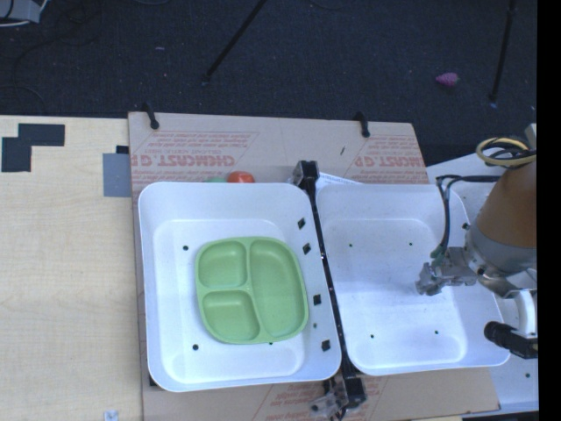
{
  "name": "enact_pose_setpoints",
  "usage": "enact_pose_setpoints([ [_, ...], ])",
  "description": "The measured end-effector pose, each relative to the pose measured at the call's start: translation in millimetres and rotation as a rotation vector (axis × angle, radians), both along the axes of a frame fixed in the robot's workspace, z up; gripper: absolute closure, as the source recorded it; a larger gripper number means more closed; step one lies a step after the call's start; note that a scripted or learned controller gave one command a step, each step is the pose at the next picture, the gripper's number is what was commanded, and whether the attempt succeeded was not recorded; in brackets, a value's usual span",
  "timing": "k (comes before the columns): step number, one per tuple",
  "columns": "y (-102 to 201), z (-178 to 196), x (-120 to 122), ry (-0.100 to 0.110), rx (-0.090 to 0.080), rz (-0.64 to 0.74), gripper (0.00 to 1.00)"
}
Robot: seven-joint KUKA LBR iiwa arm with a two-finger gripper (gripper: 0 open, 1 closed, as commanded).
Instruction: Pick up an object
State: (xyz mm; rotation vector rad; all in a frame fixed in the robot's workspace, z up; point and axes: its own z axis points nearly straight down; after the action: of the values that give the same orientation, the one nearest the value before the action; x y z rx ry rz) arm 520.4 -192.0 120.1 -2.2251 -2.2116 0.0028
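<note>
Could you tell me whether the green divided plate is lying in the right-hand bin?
No, the green divided plate lies flat in the left bin, while the gripper is over the right bin.

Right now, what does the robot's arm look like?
The arm comes in from the right side. It has a rounded orange-brown part on top and a grey metal ring below it. A grey metal gripper sticks out over the right white bin. A dark cable loops along the arm, and a coiled yellow and black cable sits above it.
</note>
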Motion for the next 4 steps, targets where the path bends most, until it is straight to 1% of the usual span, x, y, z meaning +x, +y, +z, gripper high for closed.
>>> enact_pose_setpoints([
  [1,-2,63,1,-0.008,-0.003,0.007,1.0],
  [2,1,127,3,-0.009,-0.003,0.008,1.0],
  [3,0,137,3,-0.004,-0.001,0.008,1.0],
  [4,59,125,20,-0.001,0.001,0.011,1.0],
])
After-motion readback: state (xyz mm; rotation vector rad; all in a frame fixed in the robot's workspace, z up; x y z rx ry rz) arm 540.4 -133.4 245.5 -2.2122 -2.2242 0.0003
